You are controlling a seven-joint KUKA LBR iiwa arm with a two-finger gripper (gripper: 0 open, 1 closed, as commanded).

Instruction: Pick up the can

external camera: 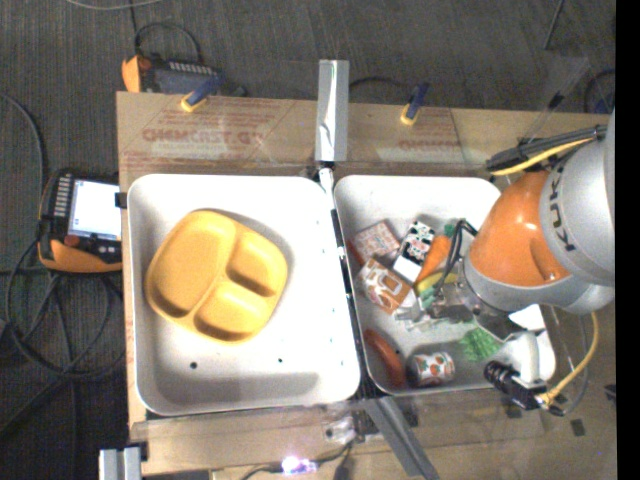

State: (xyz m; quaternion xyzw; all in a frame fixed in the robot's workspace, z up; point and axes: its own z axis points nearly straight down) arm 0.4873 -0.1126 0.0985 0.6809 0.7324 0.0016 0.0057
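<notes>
The can (432, 368) is small, with a red and white pattern, and lies on its side near the front edge of the right bin (350, 268). My gripper (436, 306) hangs over the middle of that bin, below the orange band of the arm (515, 243). It sits just behind the can and apart from it, among the clutter. The arm's wrist covers much of the gripper.
The right bin also holds an orange-and-white patterned box (385, 286), a pinkish packet (376, 238), a black-and-white box (416, 243), an orange carrot-like piece (435, 255), a red item (384, 356) and a green item (480, 346). A yellow divided plate (218, 273) lies in the left bin (300, 368).
</notes>
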